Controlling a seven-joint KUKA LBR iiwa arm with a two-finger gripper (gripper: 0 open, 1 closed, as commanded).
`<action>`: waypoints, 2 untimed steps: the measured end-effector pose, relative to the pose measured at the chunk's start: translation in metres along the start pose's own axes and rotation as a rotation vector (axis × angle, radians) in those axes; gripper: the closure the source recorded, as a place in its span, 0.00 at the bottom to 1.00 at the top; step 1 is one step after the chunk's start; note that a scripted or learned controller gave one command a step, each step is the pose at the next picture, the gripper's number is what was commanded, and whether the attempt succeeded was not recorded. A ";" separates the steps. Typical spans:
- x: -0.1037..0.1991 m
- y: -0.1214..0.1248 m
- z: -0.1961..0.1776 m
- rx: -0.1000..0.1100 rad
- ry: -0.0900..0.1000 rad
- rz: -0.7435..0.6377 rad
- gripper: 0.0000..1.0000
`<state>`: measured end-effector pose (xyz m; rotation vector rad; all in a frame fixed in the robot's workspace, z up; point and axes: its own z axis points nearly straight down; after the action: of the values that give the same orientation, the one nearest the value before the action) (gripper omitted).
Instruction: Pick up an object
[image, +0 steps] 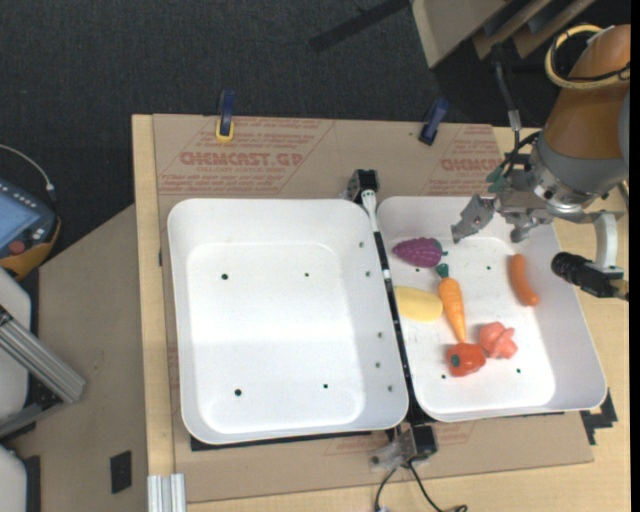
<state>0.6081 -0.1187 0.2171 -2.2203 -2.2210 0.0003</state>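
Two shallow white bins are seated side by side on a brown cardboard sheet (300, 150) printed with red lettering. The sheet is held at its far edge by a yellow-tipped clamp (226, 118) and a blue clamp (434, 120). Dark carpet-like floor (150, 50) is seen behind and to the left of the bench. A blue-screened device (18, 215) is cut off by the left edge; a grey metal rail (40, 350) lies below it. A cable (420, 490) trails off the bench's near edge.

Small dark dots are seen on the floor of the left bin (270, 320).

All objects are held in the right bin (570, 370): purple grape bunch (418, 250) at the far left side, yellow piece (418, 304) just below it, carrot (453, 305) touching the yellow piece's right side, red tomato-like piece (465, 359) at the carrot's near end, pink piece (498, 340) just beside that, orange sausage-shaped piece (522, 279) apart on the right.

The gripper (496, 219) is hung over the far part of the right bin, between the grape bunch and the orange piece, touching neither. Fingers are spread apart; nothing is held between them. The orange band (590, 95) is seen above the wrist at the upper right.
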 end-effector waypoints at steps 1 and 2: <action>0.026 -0.047 0.128 0.014 0.003 0.000 0.00; 0.024 -0.042 0.110 -0.003 -0.001 0.002 1.00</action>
<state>0.5660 -0.0949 0.1071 -2.2252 -2.2209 -0.0020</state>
